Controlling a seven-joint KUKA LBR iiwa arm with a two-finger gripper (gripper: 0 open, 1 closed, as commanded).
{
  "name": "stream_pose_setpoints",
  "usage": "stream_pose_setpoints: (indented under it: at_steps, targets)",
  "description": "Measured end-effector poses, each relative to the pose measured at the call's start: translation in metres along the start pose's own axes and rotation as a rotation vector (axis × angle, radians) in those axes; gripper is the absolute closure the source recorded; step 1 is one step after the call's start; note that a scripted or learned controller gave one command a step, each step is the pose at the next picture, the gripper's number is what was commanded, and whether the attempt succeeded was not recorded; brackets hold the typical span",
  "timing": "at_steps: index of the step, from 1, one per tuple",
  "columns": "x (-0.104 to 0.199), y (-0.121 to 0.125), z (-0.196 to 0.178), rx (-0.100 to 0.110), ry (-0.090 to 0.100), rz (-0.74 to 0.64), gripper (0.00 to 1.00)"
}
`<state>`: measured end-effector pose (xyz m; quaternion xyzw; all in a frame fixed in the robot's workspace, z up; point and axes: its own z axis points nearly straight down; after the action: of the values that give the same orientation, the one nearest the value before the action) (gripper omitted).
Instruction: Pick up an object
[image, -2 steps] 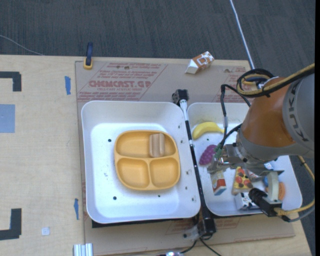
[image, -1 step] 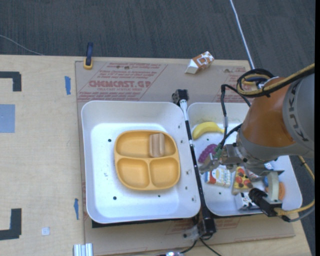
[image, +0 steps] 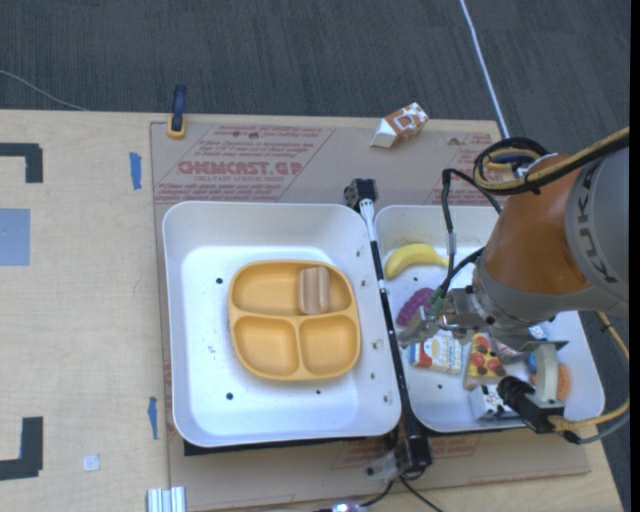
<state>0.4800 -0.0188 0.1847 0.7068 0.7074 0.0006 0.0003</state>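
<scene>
end effector (image: 432, 322): low in the right bin (image: 590, 395), near that bin's left wall; reaches in from the right under the grey and orange wrist.
finger state: cannot tell; the fingertips are lost against the clutter, and nothing is visibly held between them.
nearest candidate: purple grape bunch (image: 414, 304), just up-left of the tip, touching or very nearly so.
other candidates: banana (image: 414, 259) further up the bin, long axis roughly left-right, gently curved; red-and-white packet (image: 441, 353) just below the tip; pizza slice toy (image: 483, 360) down-right, partly under the wrist.
grapes, look: small, lumpy, dark magenta, no clear long axis.
left bin (image: 190, 330): yellow divided plate (image: 295, 320) carrying a tan bread-like piece (image: 314, 290); well apart from the tip.
judgement: a short drop onto the grapes looks the likeliest next move.
</scene>
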Motion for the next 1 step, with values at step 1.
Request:
stream_pose_setpoints:
  at_steps: [1]
  targets:
    - [-0.0634, -0.0006, 0.0001, -0.001, -0.002, 0.001, 0.0]
